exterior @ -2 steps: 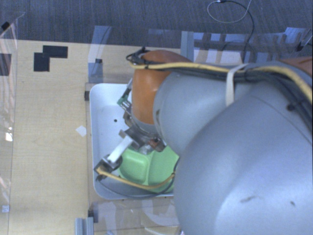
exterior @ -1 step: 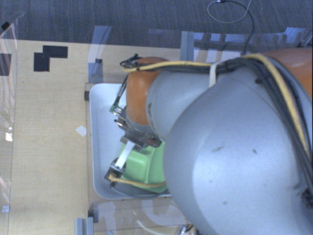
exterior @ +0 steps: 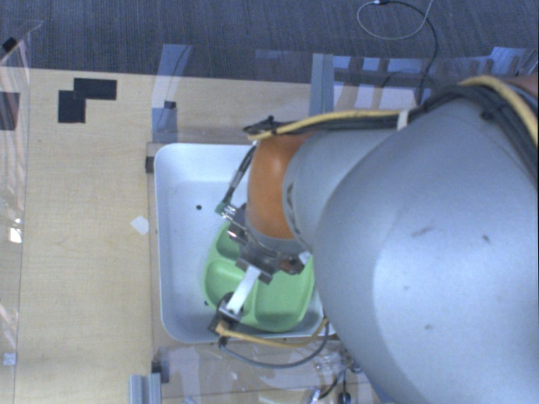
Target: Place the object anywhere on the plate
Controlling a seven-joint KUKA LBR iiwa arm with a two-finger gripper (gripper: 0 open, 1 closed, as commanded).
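A green plate (exterior: 221, 278) lies in the near part of the left white bin (exterior: 181, 217). My gripper (exterior: 259, 266) hangs straight over the plate, below the orange band (exterior: 268, 188) of the wrist. The wrist and the big grey arm (exterior: 421, 251) cover the middle and right side of the plate and whatever is under the gripper. The plate's left rim and its front right corner (exterior: 286, 308) are bare green.
A tiny dark speck (exterior: 199, 208) sits on the bin floor behind the plate. Bare wooden bench (exterior: 84, 225) with black marks (exterior: 84, 99) extends to the left. Clear plastic posts (exterior: 167, 108) stand at the bin's back left corner. The arm covers the right half of the bench.
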